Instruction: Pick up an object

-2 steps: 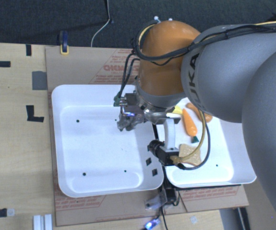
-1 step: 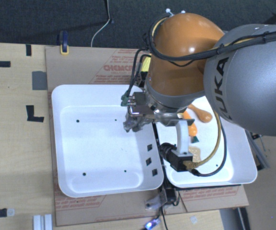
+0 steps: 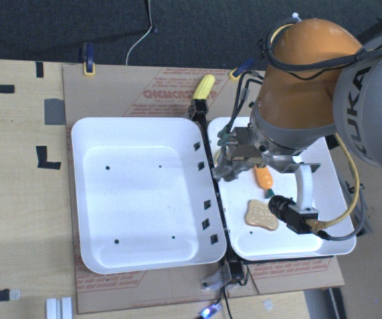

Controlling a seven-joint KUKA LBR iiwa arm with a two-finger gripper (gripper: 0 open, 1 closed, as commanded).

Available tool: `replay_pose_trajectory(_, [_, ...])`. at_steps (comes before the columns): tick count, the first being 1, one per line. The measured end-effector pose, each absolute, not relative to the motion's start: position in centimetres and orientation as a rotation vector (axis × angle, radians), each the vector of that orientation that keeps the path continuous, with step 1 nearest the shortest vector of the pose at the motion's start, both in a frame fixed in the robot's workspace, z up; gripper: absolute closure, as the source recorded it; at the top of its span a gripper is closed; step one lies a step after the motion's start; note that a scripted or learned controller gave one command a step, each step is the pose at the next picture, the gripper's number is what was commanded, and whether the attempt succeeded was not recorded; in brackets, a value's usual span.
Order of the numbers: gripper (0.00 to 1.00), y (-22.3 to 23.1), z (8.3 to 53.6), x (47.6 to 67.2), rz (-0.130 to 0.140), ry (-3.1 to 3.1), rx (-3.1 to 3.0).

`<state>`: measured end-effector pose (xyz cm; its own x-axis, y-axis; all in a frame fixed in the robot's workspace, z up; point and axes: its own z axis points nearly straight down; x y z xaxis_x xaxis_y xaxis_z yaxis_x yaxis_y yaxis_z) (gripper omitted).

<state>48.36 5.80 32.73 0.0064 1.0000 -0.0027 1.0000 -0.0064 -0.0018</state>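
Gripper (image 3: pixel 227 157) low in right bin (image 3: pixel 330 244), state can't tell; should shift twd toast-shaped piece (image 3: pixel 262 215) below-right, descend centred.

Position: we look from one fixed camera above the bench (image 3: pixel 18 131).
Direction: we face down at a slant, the dark backdrop (image 3: pixel 58 12) along the top.
Closeness: we sit near enough that the left bin (image 3: pixel 91 131) and right bin (image 3: pixel 340 244) span most of the frame.
Entry: we see the arm (image 3: pixel 310 65) reach in from the right.
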Motion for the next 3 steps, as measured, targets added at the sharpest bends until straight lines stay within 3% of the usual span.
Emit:
replay_pose_trajectory(1, [1.00,10.4,40.4,52.7,0.012,2.225,2.211])
replay_pose_trajectory(2, [1.00,14.2,30.1,48.5,-0.019,2.233,2.221])
replay_pose_trajectory(3, [1.00,18.6,33.9,54.0,0.006,2.227,2.214])
